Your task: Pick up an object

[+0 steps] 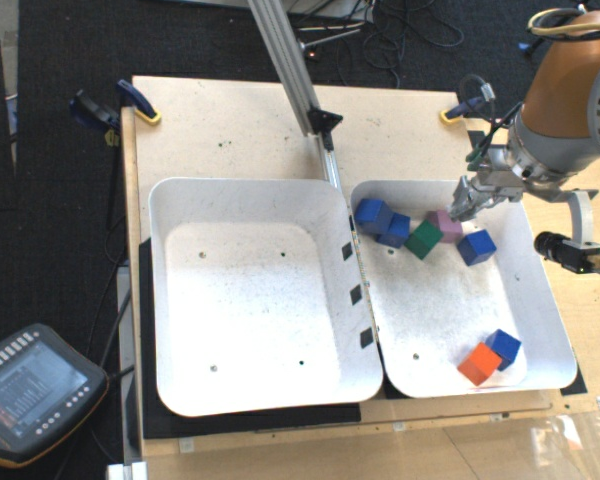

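Note:
The right bin point(540, 308) holds several small blocks. Two blue blocks point(381, 220) lie at its far left, a green block point(424, 238) beside them, then a pink block point(448, 227) and another blue block point(476, 246). An orange block point(479, 364) and a blue block point(503, 347) sit together near the front right corner. My gripper point(464, 206) hangs at the back of the right bin, right above the pink block, tips close to it. Nothing shows between them.
The left bin point(170, 268) stands beside the right one. A slanted metal pole point(285, 53) crosses the bench's back and ends near the divider. Clamps point(140, 103) sit at the bench's far corners. A teach pendant point(25, 393) lies at the lower left.

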